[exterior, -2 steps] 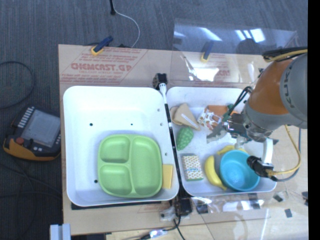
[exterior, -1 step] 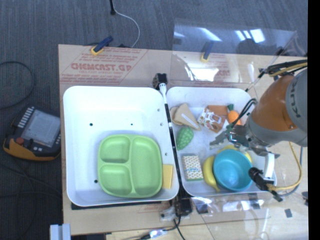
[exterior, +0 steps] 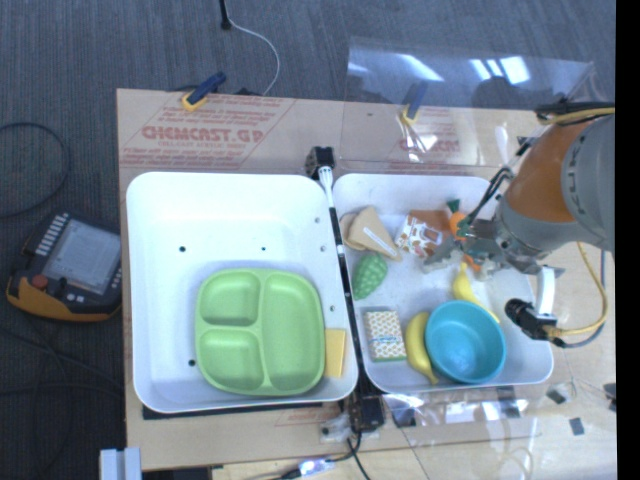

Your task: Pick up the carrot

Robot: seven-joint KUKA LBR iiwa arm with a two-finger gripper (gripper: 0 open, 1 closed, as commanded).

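A dark grey carpet runs under a brown cardboard sheet (exterior: 230,133) on which two shallow white bins sit side by side. Out on the carpet to the left lies a handheld pendant (exterior: 65,266) with a grey screen and orange rim.

The left bin (exterior: 180,213) holds a green divided plate (exterior: 262,331), with a small yellow block (exterior: 335,352) just beside the plate's right edge.

The right bin (exterior: 395,190) is crowded. A wedge of cheese (exterior: 364,232) lies near its upper left, a green bumpy vegetable (exterior: 369,275) just below that, and a small patterned box (exterior: 382,334) lower down. A blue bowl (exterior: 464,342) sits at the lower right with a banana (exterior: 417,346) tucked against its left side. A second yellow piece (exterior: 463,288) shows just above the bowl.

The carrot (exterior: 440,219) lies near the bin's upper middle, orange with green at its right end, next to a small printed packet (exterior: 415,236).

The arm (exterior: 560,183) reaches in from the right, and the gripper (exterior: 462,250) is down in the bin just below the carrot's green end; whether it has closed on anything I cannot tell.
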